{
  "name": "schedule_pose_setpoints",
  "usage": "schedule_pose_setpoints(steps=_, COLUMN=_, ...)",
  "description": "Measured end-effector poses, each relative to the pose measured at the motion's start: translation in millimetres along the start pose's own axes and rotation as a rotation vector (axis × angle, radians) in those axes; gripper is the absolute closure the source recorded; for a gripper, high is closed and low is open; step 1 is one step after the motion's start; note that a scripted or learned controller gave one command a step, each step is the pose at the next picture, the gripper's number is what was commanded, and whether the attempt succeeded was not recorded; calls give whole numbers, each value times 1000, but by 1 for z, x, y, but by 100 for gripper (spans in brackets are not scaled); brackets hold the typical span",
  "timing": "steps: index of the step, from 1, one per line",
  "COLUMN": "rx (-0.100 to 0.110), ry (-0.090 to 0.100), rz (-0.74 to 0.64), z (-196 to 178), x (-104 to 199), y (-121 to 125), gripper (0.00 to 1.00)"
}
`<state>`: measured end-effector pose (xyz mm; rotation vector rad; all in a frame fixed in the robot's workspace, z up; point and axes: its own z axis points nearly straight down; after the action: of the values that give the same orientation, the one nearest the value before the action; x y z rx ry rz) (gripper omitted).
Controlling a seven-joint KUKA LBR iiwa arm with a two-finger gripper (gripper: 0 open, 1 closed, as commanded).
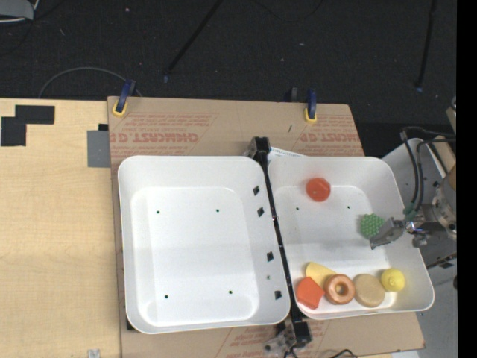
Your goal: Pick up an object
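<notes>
The right bin [373,171] holds several small objects. A red ball [318,189] lies near its far side. A green bumpy object [370,224] sits by the right wall. Along the near edge lie a yellow wedge [318,271], an orange-red block [309,293], a brown ring [340,289], a tan disc [368,290] and a yellow ball [393,280]. My gripper [389,233] reaches in over the right wall, low in the bin, its grey tip right beside the green object and touching or nearly touching it.
The left bin [194,171] stands beside the right one, with a black divider strip [270,222] between them. Both rest on a cardboard sheet [223,129] clamped at the back. Cables and arm hardware [428,200] crowd the right edge.
</notes>
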<state>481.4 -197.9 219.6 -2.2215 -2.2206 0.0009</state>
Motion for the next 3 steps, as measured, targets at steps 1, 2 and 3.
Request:
schedule_pose_setpoints(steps=1, rx=7, ry=2, rz=0, z=80, x=-15, y=16, gripper=0)
schedule_pose_setpoints(steps=2, rx=2, ry=1, rz=17, z=134, x=37, y=68, gripper=0)
schedule_pose_setpoints(steps=3, rx=-2, ry=1, rz=-5, z=132, x=82, y=151, gripper=0)
